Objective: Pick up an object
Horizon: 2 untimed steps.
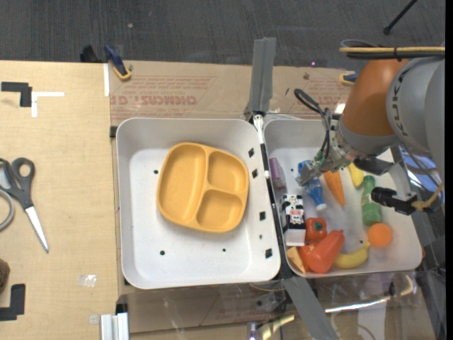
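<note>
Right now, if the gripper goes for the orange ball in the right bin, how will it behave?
The orange ball looks round and smooth, so it will probably roll or squirt sideways if nudged off-centre. It sits near the right bin's wall beside the banana, which may stop it. It looks like a toy fruit, so likely light.

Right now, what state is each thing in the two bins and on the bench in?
Yellow divided plate: upright, alone in the left bin.
Carrot: lying in the right bin.
Banana: lying near that bin's front wall.
Orange ball: resting beside the banana.
Scissors: closed, flat on the bench.
Gripper: low over the right bin.
</note>
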Each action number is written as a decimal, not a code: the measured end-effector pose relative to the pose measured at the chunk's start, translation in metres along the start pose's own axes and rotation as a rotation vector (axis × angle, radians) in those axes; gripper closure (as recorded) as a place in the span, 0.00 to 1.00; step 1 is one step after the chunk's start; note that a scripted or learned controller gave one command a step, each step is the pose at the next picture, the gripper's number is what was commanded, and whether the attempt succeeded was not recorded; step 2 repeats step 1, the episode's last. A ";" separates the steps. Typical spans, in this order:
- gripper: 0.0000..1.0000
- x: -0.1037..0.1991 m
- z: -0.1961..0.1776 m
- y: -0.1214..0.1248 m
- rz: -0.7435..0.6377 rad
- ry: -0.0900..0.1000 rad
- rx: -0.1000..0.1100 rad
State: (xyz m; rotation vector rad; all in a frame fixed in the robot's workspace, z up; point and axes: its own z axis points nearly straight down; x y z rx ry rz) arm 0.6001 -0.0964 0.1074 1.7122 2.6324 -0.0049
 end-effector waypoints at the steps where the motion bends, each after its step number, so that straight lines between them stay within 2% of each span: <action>1: 1.00 0.004 -0.116 0.067 -0.004 0.000 -0.003; 2: 1.00 0.004 -0.116 0.067 -0.004 0.000 -0.003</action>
